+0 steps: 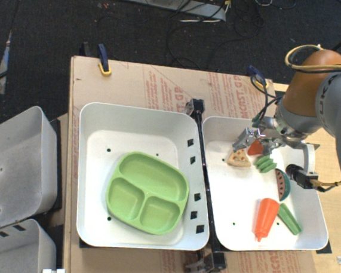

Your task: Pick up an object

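The gripper [249,140] hangs low over the far part of the right bin [233,229], just above a tan pizza-like piece [238,158] and a small red thing [255,147]; how it is set I cannot tell. Near them lie a green piece [265,165], an orange carrot [266,218] and a watermelon slice [282,184]. The left bin [90,155] carries a green divided plate [147,192].

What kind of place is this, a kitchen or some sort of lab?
Most likely a robotics lab. A robot arm reaches over two white bins, one holding a green divided plate, the other toy food like a carrot. Loose cables cross the dark floor.
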You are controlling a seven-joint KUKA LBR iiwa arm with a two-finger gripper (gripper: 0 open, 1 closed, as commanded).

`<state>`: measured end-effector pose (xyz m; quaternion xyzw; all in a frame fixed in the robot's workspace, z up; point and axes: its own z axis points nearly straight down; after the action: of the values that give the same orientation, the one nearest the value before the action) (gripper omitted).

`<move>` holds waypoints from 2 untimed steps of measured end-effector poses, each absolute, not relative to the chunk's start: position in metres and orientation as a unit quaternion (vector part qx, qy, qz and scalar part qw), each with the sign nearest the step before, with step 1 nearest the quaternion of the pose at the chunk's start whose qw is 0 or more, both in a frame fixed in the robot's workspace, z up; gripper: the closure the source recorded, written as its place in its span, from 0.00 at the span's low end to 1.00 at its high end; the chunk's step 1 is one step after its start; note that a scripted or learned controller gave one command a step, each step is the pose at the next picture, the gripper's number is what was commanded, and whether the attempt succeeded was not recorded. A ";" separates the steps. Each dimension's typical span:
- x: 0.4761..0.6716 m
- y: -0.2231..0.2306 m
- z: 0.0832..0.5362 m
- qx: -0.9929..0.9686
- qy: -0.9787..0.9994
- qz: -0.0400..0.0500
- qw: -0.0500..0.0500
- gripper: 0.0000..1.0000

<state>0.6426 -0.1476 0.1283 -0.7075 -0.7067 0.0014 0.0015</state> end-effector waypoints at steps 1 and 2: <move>0.642 -0.147 0.090 -0.708 -0.707 0.002 0.002 0.00; 0.643 -0.147 0.103 -0.708 -0.707 0.000 0.000 1.00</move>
<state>0.6432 -0.1470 0.1030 -0.7076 -0.7066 -0.0001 -0.0004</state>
